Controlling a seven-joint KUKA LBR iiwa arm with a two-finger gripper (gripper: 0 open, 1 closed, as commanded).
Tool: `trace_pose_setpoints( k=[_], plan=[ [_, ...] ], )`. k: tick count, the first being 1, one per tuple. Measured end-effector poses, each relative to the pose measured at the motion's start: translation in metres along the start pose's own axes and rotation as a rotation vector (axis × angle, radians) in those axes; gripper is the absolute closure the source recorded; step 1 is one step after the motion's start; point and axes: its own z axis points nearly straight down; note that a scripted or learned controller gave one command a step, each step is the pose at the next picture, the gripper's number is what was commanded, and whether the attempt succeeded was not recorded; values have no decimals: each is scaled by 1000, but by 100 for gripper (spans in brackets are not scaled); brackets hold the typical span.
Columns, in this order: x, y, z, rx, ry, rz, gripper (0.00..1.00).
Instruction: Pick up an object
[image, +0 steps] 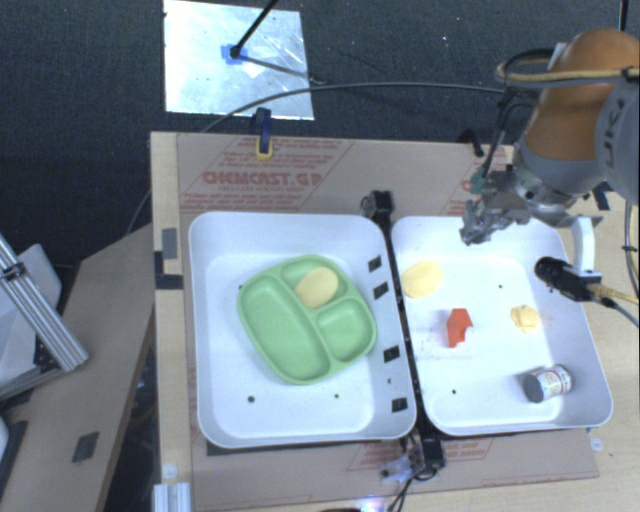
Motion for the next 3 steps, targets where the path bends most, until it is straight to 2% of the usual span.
trace_pose_setpoints(
  k=[2, 3],
  plan=[
    [103, 12, 25, 1, 0, 1, 100],
    [154, 19, 14, -2, 1, 1, 100]
  ],
)
